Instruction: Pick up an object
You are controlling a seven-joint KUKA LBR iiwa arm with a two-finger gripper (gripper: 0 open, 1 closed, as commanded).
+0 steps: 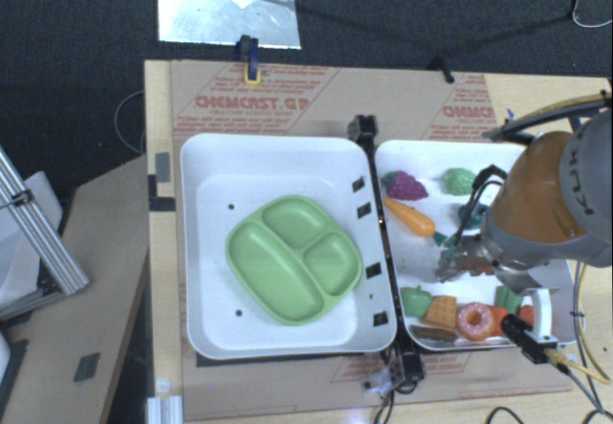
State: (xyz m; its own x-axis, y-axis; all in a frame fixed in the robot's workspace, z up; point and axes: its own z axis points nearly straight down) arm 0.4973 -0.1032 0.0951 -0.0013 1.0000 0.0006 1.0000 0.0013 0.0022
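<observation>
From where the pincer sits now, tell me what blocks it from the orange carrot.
Nothing visible does. The pincer is in the right bin, and only bare white floor lies between it and the orange carrot to its upper left.

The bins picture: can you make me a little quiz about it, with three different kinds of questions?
1. True or false: the green plate lies in the left bin.
2. Which toy lies nearest the purple grapes? A) donut B) carrot C) waffle
3. Fill in: the arm hangs over the ____ bin.

Key: 1 true. 2 B; the carrot lies just below the grapes, while the donut and waffle sit by the near edge. 3 right; the gripper is low among the toys there.
</observation>
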